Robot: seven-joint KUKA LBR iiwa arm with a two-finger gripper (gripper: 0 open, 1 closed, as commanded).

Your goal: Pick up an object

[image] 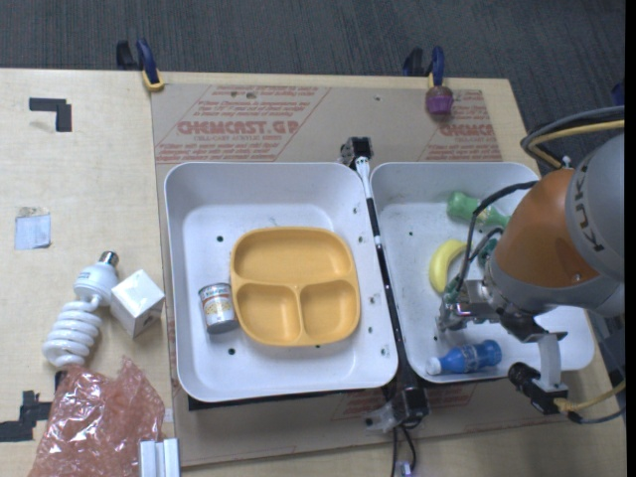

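Your hand (459, 311) sits low in the right bin (417, 192), just above the blue bottle (467, 359); its spread cannot be told. Expect light, slippery plastic; grip it mid-body, across its width.

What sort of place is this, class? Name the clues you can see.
Probably a robotics lab test bench: a robot arm reaches over two white bins on a clamped board, with a yellow divided tray and other test items inside.

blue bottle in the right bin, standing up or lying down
Lying down: the blue bottle rests lengthwise on the right bin's floor, white cap pointing left.
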